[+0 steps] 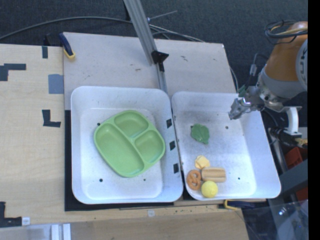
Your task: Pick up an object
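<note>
Table [30,134] with two white bins side by side, read from left to right. The left bin [80,134] holds a green divided plate [129,143], lying flat and tilted toward 2 o'clock; it is broad, stiff and shallow, so a poor candidate for a two-finger grasp.

The right bin [250,149] carries the likelier targets. Near its centre lies a small green leafy piece [200,133], standing alone; it looks light and probably soft or thin, best pinched across its narrow width from above. At 6 o'clock in this bin sits a tight cluster: a round orange pretzel-like piece [194,179], a pale yellow chunk [202,162], a tan bread roll [214,174] and a yellow ball [209,189], each touching or just beside a neighbour. These appear to be light toy foods; the ball would likely roll or slip, and crowding leaves little room beside any of them.

The tool [237,109] hangs at the bin's 2 o'clock rim, well apart from every item and carrying nothing; whether it is spread or closed cannot be told.
</note>
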Controlling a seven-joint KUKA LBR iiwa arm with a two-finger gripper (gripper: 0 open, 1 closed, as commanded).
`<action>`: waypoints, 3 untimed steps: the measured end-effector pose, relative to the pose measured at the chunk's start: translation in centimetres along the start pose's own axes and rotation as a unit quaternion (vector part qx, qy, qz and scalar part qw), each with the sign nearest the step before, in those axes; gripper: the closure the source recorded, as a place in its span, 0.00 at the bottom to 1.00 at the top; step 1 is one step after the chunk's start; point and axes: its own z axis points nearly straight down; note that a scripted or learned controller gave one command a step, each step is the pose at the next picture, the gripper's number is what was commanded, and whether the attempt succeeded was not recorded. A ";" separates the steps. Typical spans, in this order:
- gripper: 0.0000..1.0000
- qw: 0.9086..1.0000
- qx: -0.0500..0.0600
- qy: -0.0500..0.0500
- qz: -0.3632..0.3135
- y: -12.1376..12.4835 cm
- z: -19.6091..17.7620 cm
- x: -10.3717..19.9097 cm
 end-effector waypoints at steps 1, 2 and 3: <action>1.00 1.000 0.000 0.000 0.000 -0.2 -5.9 -0.9; 1.00 1.000 0.002 0.002 -0.003 1.4 -6.2 3.8; 1.00 1.000 0.003 0.001 -0.003 2.6 -6.5 9.2</action>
